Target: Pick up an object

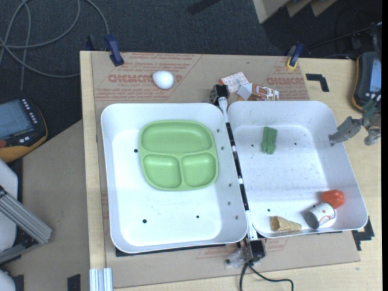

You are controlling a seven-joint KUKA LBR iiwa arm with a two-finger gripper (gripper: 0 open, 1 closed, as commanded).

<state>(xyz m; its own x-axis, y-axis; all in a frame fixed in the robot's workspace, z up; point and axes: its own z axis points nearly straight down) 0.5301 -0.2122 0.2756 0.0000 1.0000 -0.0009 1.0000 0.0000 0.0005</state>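
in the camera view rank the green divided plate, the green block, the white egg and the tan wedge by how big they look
1. Green divided plate, by far the largest.
2. Green block.
3. Tan wedge and white egg look about alike, so I won't rank them; the block is only slightly bigger than either.

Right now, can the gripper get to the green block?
Probably yes. The gripper sits at the right bin's right edge, and the green block lies alone in that same bin, with bare white floor between them and nothing on top of it.

Two white bins [121, 223], one green tray [179, 154], four small objects [268, 140]
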